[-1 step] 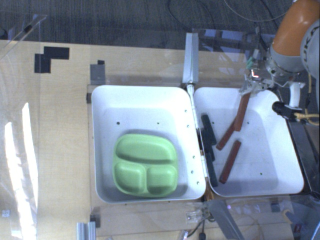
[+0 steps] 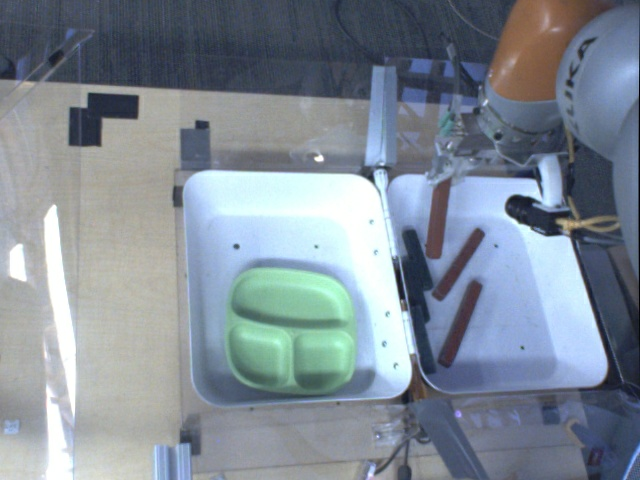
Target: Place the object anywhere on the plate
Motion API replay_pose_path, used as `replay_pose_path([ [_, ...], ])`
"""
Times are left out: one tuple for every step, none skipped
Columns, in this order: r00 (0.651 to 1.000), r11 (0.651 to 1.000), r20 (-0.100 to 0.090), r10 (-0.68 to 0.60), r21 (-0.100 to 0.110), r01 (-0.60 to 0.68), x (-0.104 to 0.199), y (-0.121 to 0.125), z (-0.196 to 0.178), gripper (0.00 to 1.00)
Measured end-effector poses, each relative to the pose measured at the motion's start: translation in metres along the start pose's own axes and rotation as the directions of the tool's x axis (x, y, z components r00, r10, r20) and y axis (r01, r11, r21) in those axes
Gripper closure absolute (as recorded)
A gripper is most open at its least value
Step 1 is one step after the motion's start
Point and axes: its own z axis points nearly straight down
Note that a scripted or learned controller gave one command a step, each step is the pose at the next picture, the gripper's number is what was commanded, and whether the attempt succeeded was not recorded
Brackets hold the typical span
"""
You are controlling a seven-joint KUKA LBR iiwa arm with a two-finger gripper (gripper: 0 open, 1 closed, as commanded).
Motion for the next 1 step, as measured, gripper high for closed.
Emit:
replay_pose_path([
  [0.975, 0.975, -0.001, 0.221, 0.001, -0.221, 0.0849, -0.0543, -0.0239, 1.0],
])
